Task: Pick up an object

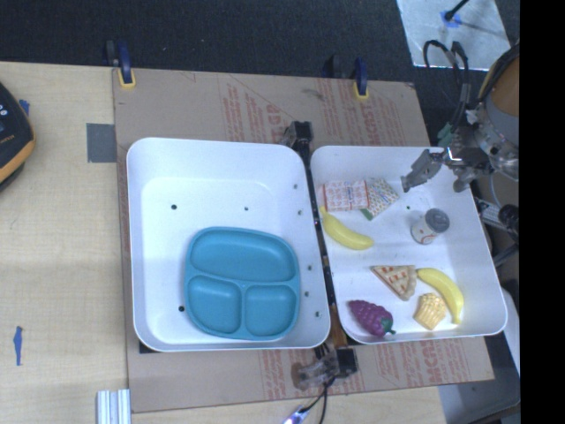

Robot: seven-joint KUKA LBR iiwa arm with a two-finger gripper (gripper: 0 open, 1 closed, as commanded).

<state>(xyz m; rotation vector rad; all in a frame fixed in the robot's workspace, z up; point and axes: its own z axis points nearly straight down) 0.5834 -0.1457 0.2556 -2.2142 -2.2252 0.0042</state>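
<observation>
At the right bin's [490, 276] far edge, the hand [439, 170] blurs indistinctly.

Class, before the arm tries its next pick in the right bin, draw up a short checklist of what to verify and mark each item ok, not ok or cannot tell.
1. Targets present in the right bin: ok; two bananas, grapes, corn, pizza slice, cup.
2. Tool over the right bin: ok, at its upper right corner.
3. Tool free of any object: ok, nothing seen between its fingers.
4. Fingers open enough: cannot tell.
5. Nearest target apart from neighbours: ok; cup stands alone.
6. Blue tray out of the way: ok, in the left bin.
</observation>
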